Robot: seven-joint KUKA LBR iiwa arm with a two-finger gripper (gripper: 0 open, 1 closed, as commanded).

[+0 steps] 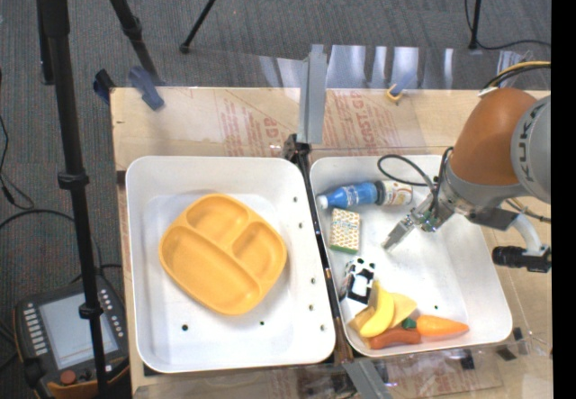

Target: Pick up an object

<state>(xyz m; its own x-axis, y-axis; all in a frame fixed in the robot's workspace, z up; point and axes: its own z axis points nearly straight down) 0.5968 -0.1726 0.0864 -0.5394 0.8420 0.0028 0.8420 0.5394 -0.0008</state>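
Note:
My gripper [396, 235] hangs over the middle of the right bin [468, 276], pointing down and to the left over bare bin floor. It is right of a small green patterned box [345, 229] and below a blue bottle [360, 194] that lies on its side. No object touches the gripper. Near the front of this bin lie a banana [382, 309], a carrot [421, 330] and a small black and white item [360, 280].
The left bin [148, 334] holds a yellow divided plate [223, 251]. A black cable [400, 163] loops over the right bin's back edge. The arm's orange band [493, 131] stands above the bin's right side. Tripod legs stand behind and left of the bench.

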